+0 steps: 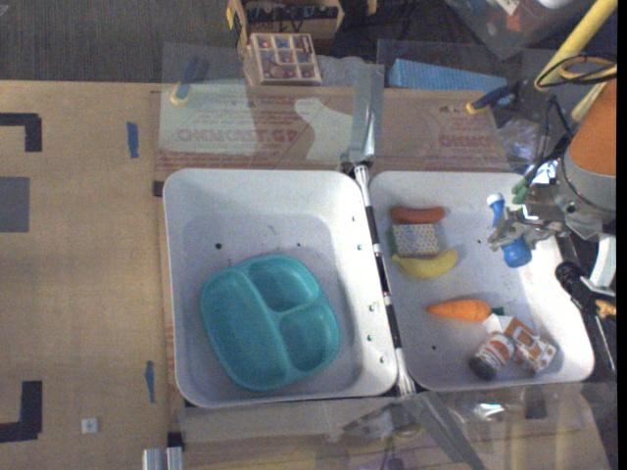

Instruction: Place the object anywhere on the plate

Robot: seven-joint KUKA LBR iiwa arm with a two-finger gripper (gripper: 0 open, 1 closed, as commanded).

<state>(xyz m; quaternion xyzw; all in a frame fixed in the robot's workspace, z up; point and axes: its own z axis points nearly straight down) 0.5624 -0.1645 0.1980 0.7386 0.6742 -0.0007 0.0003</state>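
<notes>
A teal divided plate (pixel 269 321) lies in the left bin (pixel 196 213). In the right bin (pixel 563 360) are a red sausage (pixel 417 214), a speckled block (pixel 418 240), a yellow banana (pixel 427 263), an orange carrot (pixel 458 310), a small dark bottle (pixel 490 353) and a little carton (pixel 533 347). My gripper (pixel 516 225) hangs over the right bin's upper right part, right at a blue object (pixel 516 253) with a blue and white piece (pixel 497 207) beside it. Whether the blue object is held is hidden by the gripper body.
Cardboard boxes (pixel 284 13) and a clear sheet (pixel 255 116) lie beyond the bins. Cables and the arm's base (pixel 588 164) crowd the right edge. Brown bench surface (pixel 78 262) stretches to the left of the bins.
</notes>
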